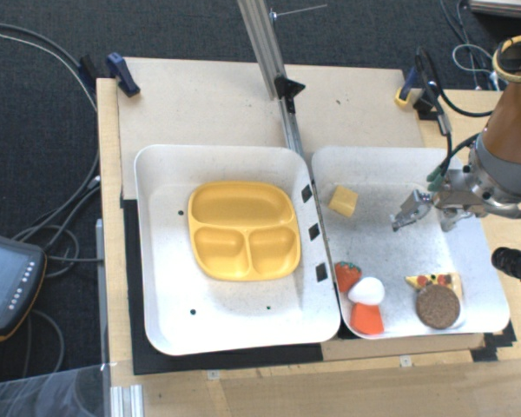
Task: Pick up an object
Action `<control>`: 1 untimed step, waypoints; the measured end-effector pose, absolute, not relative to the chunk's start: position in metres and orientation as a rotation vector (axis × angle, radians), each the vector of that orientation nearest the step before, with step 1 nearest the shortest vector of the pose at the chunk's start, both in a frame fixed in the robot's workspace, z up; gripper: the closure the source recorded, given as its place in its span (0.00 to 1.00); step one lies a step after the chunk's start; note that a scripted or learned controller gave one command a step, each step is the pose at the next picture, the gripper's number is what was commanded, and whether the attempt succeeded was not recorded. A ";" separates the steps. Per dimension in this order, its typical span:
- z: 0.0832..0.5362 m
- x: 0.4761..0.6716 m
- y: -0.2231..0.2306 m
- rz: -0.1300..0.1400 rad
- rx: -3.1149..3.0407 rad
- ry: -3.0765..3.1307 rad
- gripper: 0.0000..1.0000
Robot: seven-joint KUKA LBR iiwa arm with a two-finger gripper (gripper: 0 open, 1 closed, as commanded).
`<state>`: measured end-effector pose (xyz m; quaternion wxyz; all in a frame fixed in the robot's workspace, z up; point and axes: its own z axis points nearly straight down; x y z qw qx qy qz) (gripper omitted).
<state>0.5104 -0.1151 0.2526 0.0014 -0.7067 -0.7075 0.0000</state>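
Grey metal fingers of the gripper [414, 208] hang over the right bin [378, 176], but they are too small and blurred to make out. So whether it is open or closed cannot be told, and nothing shows between the fingers. No writing or brand can be read anywhere.

Five loose things lie in that bin. One tan cube [344, 201] sits near the gripper, to its left. Well below and to the left, at the bin's front, a red strawberry-like piece [347, 275], a white ball [366, 291] and an orange piece [368, 319] crowd together, touching. Below the gripper lie one brown round cookie [438, 306] and a yellow slice [433, 280] partly tucked behind it.

Far to the left, one yellow divided tray [242, 230] with three compartments rests in the left bin [161, 259]. The arm is cut off at the right edge.
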 end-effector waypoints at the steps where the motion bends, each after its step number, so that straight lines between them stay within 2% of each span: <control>1: 0.253 0.511 -0.115 -0.001 -2.219 -2.221 0.00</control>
